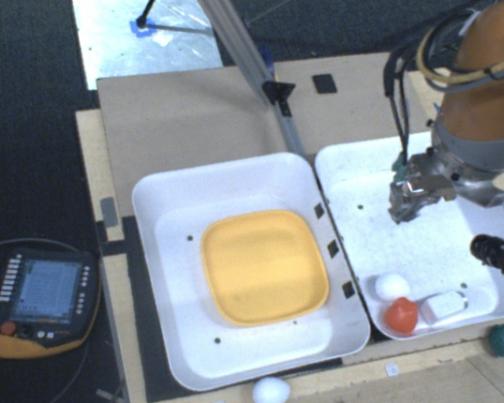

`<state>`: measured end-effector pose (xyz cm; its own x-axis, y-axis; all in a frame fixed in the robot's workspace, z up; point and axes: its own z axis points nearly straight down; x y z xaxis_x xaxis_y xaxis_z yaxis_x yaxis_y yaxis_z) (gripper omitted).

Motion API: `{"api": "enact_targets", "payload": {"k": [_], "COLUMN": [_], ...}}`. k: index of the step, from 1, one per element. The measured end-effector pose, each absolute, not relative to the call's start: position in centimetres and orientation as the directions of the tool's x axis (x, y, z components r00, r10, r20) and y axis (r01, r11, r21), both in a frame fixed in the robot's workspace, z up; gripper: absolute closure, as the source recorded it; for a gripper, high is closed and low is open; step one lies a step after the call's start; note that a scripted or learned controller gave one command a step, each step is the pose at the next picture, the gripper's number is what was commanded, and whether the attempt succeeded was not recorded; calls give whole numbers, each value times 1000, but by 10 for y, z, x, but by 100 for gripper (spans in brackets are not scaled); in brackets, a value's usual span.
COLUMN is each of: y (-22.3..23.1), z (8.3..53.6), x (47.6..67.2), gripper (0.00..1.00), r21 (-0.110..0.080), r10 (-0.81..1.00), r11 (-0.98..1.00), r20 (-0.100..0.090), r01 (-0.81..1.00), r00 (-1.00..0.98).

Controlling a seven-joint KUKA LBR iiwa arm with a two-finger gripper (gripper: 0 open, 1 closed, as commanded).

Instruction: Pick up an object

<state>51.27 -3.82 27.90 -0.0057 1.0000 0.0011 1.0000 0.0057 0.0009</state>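
One handheld control pendant (36, 306) lies far to the left of the yellow plate (264, 265), off the bench on the dark floor.

There are two white bins, side by side. The left bin (171, 256) holds the single yellow plate, a rounded square lying flat in the bin's middle. Below the plate, outside that bin on the front strip of the bench, rests one white egg-shaped thing (271, 393). Above the plate and a little to its right, one grey metal pole (235, 32) slants down toward the place where the bins meet, and one small black square (324, 84) sits on the brown board farther right.

The right bin (363, 245) stands just right of the plate's bin. Three loose things cluster in its near corner, right of the plate and slightly lower. These are one white ball (391, 286), one red ball (402, 315) just below it, and one white block (442, 307) just beside the red ball. With the egg-shaped thing, that makes two white rounded things in all.

The gripper (409, 201) hangs over the middle of the right bin, right of the plate's upper edge and apart from the cluster. I cannot tell whether it is clenched or released.

Farthest right of the plate, outside the bins, lies one dark green ball (503, 339).
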Motion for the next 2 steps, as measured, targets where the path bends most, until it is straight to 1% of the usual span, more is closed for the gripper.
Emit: {"api": "enact_targets", "payload": {"k": [1, 2], "y": [20, 78], "z": [267, 255], "x": [528, 531], "gripper": [100, 100], "r21": [0, 0], "r10": [1000, 1000], "r11": [5, 5], "r20": [1, 1], "r01": [1000, 1000], "r00": [-5, -5]}}
